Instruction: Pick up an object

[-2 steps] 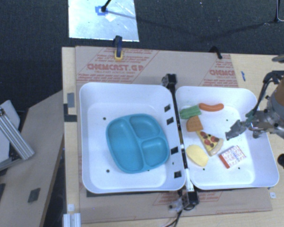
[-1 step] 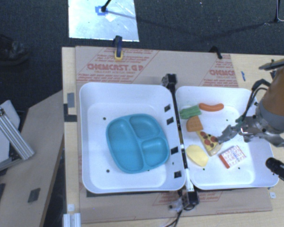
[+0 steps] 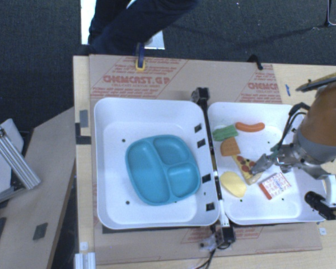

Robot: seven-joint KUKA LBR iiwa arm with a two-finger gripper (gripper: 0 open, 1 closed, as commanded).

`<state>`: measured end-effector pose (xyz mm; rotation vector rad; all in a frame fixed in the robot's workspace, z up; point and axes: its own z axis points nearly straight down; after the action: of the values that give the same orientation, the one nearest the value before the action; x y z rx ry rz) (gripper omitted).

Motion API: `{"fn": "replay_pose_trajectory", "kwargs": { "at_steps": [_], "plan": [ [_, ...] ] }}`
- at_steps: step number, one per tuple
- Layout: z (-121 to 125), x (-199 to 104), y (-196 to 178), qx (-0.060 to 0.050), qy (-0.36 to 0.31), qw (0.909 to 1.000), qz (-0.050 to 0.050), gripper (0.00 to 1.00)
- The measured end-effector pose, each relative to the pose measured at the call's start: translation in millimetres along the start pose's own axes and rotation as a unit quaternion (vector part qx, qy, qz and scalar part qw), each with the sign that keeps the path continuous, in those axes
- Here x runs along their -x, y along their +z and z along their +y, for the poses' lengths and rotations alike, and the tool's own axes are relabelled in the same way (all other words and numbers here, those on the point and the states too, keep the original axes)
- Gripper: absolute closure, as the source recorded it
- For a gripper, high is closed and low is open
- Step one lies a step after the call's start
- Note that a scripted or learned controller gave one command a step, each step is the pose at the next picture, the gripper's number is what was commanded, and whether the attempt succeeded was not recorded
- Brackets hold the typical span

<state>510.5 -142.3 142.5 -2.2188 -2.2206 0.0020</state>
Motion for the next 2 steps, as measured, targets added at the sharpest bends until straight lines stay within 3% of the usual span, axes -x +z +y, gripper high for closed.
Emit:
{"fn": "replay_pose_trajectory", "kwargs": {
  "at_steps": [1, 2],
  "plan": [
    [1.8, 0.5, 49.8, 0.004, 0.000, 1.0000, -0.002, 0.00],
    [4.4, 2.3, 35.4, 0.009, 0.000, 1.0000, -0.004, 1.00]
  ]
}}
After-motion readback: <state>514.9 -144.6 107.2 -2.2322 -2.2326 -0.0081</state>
